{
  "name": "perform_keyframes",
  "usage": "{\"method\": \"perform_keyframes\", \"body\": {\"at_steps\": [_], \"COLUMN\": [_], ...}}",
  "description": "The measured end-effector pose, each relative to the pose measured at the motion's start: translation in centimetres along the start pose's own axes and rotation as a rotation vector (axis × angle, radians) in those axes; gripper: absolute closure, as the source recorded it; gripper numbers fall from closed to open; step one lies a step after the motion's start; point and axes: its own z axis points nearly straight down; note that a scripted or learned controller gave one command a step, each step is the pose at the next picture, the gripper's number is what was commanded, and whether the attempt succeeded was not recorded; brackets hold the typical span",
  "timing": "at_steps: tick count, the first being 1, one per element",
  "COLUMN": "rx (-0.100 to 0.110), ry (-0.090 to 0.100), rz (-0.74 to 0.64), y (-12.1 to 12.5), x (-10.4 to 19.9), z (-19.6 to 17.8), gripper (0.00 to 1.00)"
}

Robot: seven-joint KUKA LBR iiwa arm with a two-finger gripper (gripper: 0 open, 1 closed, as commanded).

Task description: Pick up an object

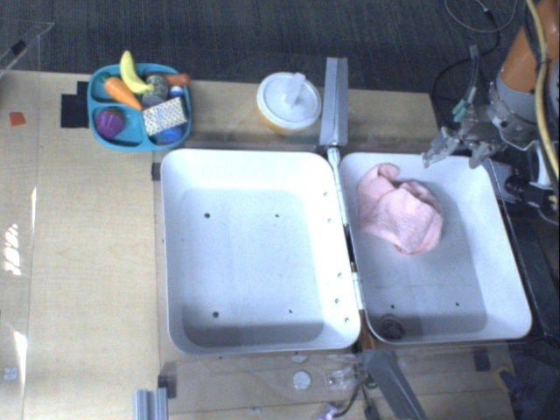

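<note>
- Two white bins; beyond them, a blue toy tray and a lidded cup.
- Pink cloth lies crumpled in the right bin, no clear long axis.
- Gripper spread, empty, over the bin's far rim.

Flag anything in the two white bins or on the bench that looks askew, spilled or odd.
Nothing looks spilled or damaged. The crumpled pink cloth lies bunched in the right white bin, apart from the gripper at that bin's far rim. The blue divided tray of toy food and the round white-lidded container sit upright on the bench.
</note>
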Motion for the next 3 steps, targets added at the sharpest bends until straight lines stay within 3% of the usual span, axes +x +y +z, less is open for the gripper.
{"method": "perform_keyframes", "body": {"at_steps": [1, 2, 3], "rx": [-0.006, -0.012, -0.016], "ry": [-0.003, -0.005, -0.007], "rz": [-0.140, -0.146, -0.150], "y": [0.7, 0.9, 1.1], "x": [-0.7, -0.6, -0.5], "z": [12.7, 11.4, 10.2], "gripper": [0.00, 1.00, 1.00]}}
